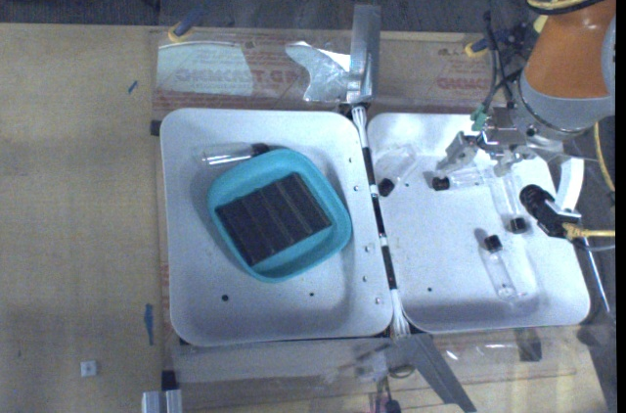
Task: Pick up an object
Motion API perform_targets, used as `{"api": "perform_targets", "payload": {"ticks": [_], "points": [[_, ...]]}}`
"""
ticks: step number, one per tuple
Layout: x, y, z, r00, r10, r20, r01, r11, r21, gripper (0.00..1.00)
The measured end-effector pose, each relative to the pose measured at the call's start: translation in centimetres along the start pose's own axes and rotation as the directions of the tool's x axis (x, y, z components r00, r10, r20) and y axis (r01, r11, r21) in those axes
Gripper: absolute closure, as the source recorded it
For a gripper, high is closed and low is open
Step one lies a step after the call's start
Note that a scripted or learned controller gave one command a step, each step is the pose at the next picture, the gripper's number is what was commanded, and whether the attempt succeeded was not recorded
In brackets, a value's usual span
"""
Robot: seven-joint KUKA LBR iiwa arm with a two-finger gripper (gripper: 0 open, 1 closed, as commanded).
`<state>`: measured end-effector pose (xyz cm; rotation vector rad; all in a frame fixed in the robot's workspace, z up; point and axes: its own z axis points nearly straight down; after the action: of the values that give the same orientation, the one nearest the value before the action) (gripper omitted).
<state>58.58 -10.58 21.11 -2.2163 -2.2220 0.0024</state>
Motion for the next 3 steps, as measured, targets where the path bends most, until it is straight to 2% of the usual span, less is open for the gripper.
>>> {"api": "perform_targets", "payload": {"ticks": [1,2,3], "points": [[-2.6,6.6,11.8,0.999,0.039,0.001,-0.039,0.999,-0.001,0.0],[-2.7,6.6,10.9,0.999,0.039,0.002,-0.039,0.999,-0.002,1.0],[2.8,8.2,2.7,0.996,0.093,0.002,-0.093,0.996,-0.003,1.0]]}}
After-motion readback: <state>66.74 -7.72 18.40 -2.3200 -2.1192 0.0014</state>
